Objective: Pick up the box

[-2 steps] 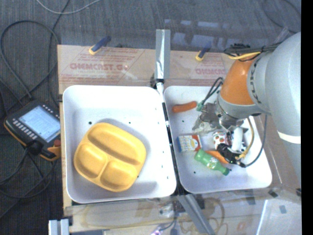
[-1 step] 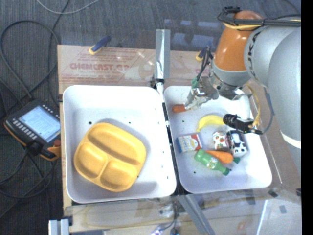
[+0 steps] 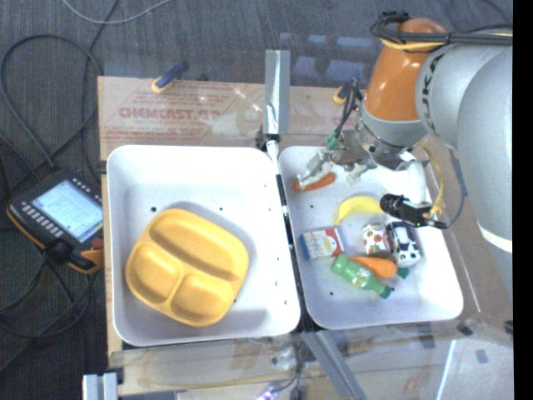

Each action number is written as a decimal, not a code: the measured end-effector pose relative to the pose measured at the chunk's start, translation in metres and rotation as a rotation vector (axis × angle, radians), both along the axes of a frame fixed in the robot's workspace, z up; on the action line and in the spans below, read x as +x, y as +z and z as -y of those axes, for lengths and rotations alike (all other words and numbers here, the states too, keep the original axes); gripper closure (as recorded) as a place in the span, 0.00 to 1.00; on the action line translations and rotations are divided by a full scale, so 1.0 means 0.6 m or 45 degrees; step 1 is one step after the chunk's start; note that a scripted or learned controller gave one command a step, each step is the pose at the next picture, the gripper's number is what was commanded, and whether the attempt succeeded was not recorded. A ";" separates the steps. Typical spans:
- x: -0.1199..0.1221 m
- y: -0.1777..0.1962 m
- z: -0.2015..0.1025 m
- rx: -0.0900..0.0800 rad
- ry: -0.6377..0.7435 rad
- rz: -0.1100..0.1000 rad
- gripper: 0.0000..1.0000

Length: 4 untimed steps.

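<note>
In the right bin (image 3: 441, 302), a small flat box (image 3: 321, 242), white with blue and red print, lies near the left wall. A second small carton (image 3: 376, 238) with red fruit print stands a little to its right. My gripper (image 3: 333, 172) hangs low over the bin's far end, well above the box in the view, with its fingers spread open. An orange-red piece (image 3: 315, 182) lies just under the left finger (image 3: 311, 170); nothing sits between the fingers.
A yellow banana (image 3: 358, 207), a carrot (image 3: 375, 265), a green bottle (image 3: 360, 276) and a black-and-white item (image 3: 405, 246) crowd the right bin. The left bin (image 3: 125, 169) holds a yellow divided tray (image 3: 187, 265). A teach pendant (image 3: 58, 215) lies off the bench's left.
</note>
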<state>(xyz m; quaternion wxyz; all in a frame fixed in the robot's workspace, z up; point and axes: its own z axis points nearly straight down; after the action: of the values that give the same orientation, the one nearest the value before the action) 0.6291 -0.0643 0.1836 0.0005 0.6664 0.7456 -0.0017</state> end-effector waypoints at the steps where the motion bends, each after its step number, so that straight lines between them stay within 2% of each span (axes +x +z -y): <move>1: -0.129 -0.001 0.031 0.003 -0.466 -0.001 0.00; 2: -0.098 -0.002 -0.007 0.002 -0.650 -0.003 0.00; 3: -0.111 -0.157 0.052 0.006 -0.553 0.015 0.00; 4: -0.090 -0.156 0.057 -0.002 -0.136 0.016 0.00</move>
<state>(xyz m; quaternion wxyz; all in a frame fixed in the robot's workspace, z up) 0.5754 -0.0987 0.0898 0.0056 0.7051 0.7091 0.0018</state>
